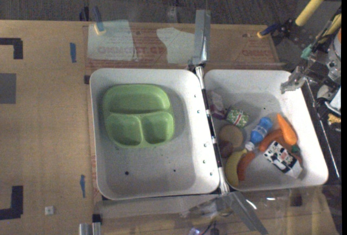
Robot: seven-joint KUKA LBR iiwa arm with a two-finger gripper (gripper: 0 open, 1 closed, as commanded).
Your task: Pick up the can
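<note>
Can (237, 116) lying in right bin (312, 136) near bottle (259, 132), gripper (293, 83) above bin's far right corner, finger state unclear, tray (139, 114) in left bin (108, 174)

Two bins sit side by side on my table (43, 136), touching along their inner walls. The left bin (108, 174) holds a tray (139, 114) in its far half. In the right bin (312, 169), the can (237, 116) lies near the far left, with a wrapper (217, 103) just beside it toward the wall. A bottle (258, 133) lies to the can's right, a carrot (287, 129) beyond that. A carton (281, 157) lies near the front right. My hand (290, 83) hangs over the far right rim.
</note>
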